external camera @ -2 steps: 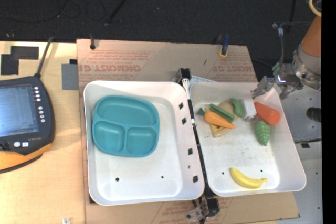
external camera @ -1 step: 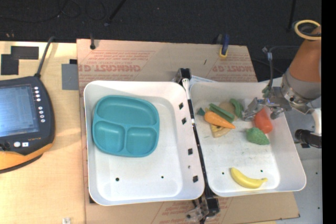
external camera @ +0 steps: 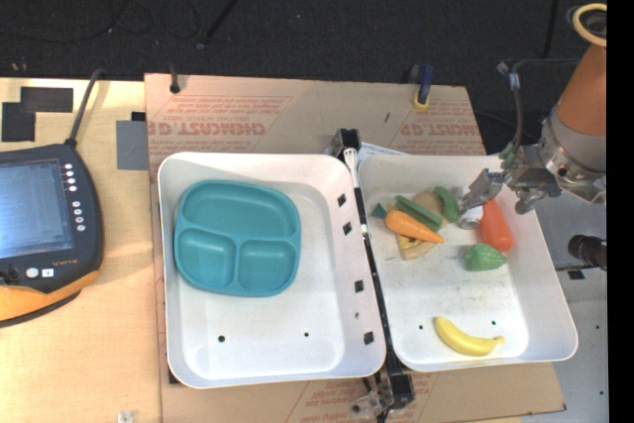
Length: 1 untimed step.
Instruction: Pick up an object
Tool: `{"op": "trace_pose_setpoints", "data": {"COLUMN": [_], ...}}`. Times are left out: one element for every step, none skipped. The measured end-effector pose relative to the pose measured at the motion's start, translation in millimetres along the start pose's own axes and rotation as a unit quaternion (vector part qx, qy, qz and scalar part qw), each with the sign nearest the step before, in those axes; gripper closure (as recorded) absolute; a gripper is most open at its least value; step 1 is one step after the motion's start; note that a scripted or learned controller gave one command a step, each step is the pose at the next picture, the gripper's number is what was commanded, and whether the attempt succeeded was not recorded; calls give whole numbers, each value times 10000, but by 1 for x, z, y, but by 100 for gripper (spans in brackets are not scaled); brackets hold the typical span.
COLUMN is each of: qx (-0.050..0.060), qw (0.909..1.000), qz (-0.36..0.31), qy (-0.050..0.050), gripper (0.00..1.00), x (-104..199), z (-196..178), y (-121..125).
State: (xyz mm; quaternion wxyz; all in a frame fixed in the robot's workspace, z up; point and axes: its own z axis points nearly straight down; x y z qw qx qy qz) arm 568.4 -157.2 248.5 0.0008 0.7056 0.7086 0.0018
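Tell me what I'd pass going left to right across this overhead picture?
Handheld screen → teal divided plate → toy carrot → banana → red toy vegetable → the arm's orange band.

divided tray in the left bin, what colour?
Teal. The divided tray shows plainly in the camera view, lying in the left bin.

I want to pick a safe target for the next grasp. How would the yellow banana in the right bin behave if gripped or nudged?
The banana looks like smooth moulded plastic, so probably stiff, light and somewhat slippery. Its curve suggests it may pivot or rock rather than roll. It lies apart from the other pieces, so a nudge should disturb little.
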Motion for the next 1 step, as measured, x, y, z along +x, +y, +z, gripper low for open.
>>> {"op": "trace_pose_setpoints", "data": {"qx": [50], "qw": [10000], "qz": [12], "qy": [7], "gripper": [0], "x": [39], "z": [-11], "y": [-61]}}
